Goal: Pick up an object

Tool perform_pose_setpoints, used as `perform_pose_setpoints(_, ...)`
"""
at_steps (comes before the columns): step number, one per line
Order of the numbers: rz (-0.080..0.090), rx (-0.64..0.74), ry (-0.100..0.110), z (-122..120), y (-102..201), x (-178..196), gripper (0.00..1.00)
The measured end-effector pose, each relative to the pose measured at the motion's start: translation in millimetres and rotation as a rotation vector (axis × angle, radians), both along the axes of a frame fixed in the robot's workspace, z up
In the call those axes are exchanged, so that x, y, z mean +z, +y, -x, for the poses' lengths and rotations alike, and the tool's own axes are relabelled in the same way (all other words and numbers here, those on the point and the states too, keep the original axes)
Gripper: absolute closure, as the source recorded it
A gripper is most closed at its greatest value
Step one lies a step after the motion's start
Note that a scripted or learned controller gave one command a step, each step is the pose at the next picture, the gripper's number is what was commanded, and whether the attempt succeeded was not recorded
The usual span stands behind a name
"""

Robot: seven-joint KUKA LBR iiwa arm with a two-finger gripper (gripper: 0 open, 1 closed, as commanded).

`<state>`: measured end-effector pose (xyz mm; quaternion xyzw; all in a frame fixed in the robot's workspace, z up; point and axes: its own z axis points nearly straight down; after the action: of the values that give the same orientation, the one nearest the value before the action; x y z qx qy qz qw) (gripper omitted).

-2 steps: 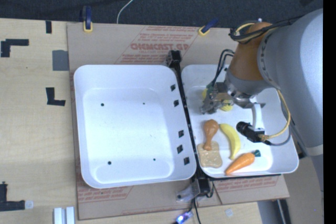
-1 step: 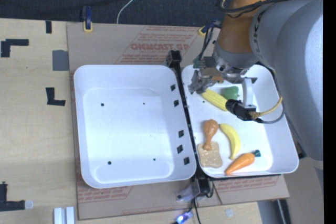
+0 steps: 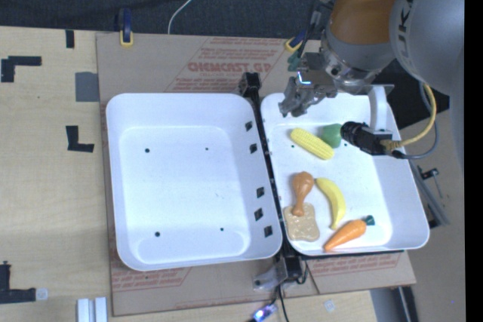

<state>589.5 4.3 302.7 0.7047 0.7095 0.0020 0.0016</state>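
The claw [image 3: 294, 106] hangs over the far corner of the right bin [image 3: 389, 192], tilted and pointing down. Its tips sit just above and left of the corn [image 3: 312, 143], close to it but apart from it. Nothing shows between the tips. From this slanted view I cannot tell whether the claw is spread or pressed together.

The corn is the nearest thing to lift, so I take it as the likely target. It lies flat on the bin floor on a diagonal, so the claw would probably need to close across its narrow width.

- A green piece [image 3: 330, 134] touches the corn's right end. This crowds that end and leaves the left end freer.
- A drumstick [image 3: 302, 188] lies below the corn, well clear of it, with its bone end pointing away.
- A toast slice [image 3: 303, 226] lies further below the corn, at the drumstick's bone end.
- A banana [image 3: 332, 200] curves along below and right of the corn.
- A carrot [image 3: 347, 232] is the farthest from the corn, near the bin's front wall.

The pieces lie loosely scattered, as if tipped in rather than arranged. The left bin [image 3: 181, 185] sits across the divider to the corn's left.
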Motion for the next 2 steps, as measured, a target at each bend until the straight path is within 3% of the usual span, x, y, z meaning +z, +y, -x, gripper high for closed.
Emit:
perform_pose_setpoints(1,0.0,0.002,0.008,-3,63,30,1.0)
perform_pose_setpoints(2,0.0,0.003,0.004,27,112,105,1.0)
